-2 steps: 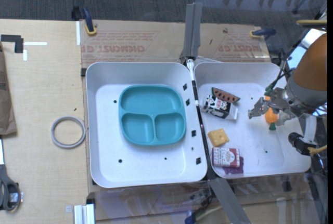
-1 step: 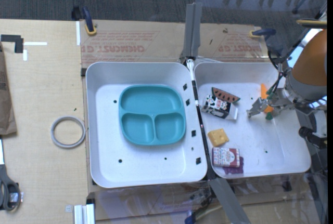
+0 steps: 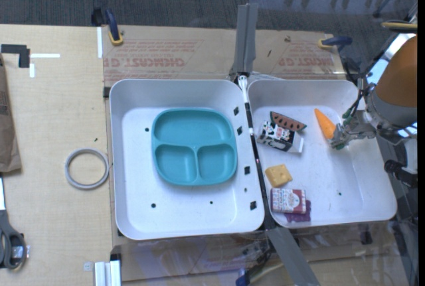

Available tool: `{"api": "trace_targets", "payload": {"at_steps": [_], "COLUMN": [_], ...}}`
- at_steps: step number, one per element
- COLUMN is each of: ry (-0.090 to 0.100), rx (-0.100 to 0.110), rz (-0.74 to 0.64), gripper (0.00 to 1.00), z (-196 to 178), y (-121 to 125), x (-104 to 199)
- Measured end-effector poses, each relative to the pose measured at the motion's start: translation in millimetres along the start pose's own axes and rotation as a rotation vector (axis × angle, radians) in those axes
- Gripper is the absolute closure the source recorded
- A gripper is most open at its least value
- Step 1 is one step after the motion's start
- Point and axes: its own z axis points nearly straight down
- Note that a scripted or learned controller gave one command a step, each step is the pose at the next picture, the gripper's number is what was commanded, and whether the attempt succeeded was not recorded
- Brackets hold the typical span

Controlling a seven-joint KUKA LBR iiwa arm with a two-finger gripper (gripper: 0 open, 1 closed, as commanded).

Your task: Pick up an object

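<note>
Tray (image 3: 194,146) fills left bin (image 3: 126,165); carrot (image 3: 324,123) right.

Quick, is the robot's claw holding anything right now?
Gripper: cannot be told; it is low in the right bin, beside the orange carrot.

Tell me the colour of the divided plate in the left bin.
Teal, the divided plate, seen clearly in the camera view.

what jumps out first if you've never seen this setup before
The big teal divided plate sits alone in the left white bin. The right bin holds a scatter of small things: an orange carrot-like piece with the gripper right beside it, a yellow cracker and a red-and-white packet near the front. A grey ring lies on the bench left of the bins.
</note>
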Motion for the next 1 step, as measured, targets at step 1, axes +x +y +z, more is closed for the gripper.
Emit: {"api": "trace_targets", "payload": {"at_steps": [1], "ry": [-0.003], "rx": [0.001], "rz": [0.257], "gripper": [1.0], "z": [-105.8], "y": [24.3], "x": [54.6]}}
